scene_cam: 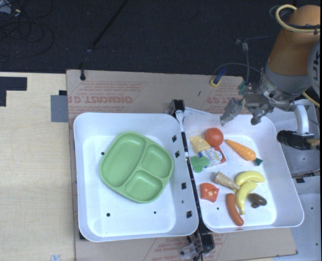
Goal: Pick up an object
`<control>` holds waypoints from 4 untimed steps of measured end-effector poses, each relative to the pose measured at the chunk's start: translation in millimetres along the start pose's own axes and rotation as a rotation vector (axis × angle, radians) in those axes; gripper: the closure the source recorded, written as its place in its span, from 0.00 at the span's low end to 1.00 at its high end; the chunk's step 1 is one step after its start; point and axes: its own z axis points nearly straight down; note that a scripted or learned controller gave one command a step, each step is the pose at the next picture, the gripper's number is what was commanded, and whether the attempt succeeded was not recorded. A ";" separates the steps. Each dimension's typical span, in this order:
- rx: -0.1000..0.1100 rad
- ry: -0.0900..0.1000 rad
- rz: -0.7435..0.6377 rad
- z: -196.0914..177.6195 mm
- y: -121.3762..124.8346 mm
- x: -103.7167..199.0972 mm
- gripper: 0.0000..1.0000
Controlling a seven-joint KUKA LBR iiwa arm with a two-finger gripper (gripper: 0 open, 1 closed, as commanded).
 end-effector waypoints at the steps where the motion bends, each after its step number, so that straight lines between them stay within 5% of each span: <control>1: 0.004 0.001 0.002 125.2 -2.0 -12.4 0.00; 2: -0.020 0.000 0.002 169.1 20.7 1.2 0.00; 3: 0.002 0.003 0.004 164.2 16.0 -0.5 1.00; 4: -0.005 0.002 0.005 163.3 17.4 -0.4 0.00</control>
